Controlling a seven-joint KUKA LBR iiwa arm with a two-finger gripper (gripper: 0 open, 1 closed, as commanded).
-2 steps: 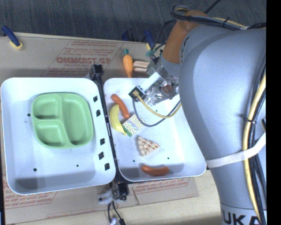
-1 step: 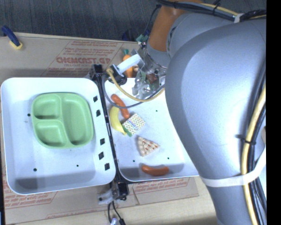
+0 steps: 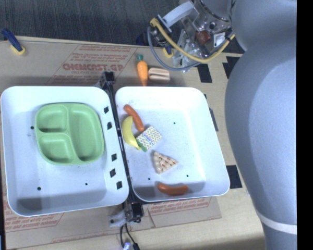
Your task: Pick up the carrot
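2 white bins (image 3: 21,139) on cardboard (image 3: 68,61); carrot (image 3: 142,71) outside; gripper (image 3: 190,61) grip perhaps unclear.

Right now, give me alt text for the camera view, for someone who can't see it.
A carrot lies on the bench behind the right bin, outside it, beside a small tan block, with the arm's tool above. The right bin holds toy foods including a banana; the left bin holds a green divided plate.

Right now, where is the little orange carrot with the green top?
The orange carrot lies outside the bins on the brown cardboard, just beyond the right bin's far rim, beside a tan bread-like piece.
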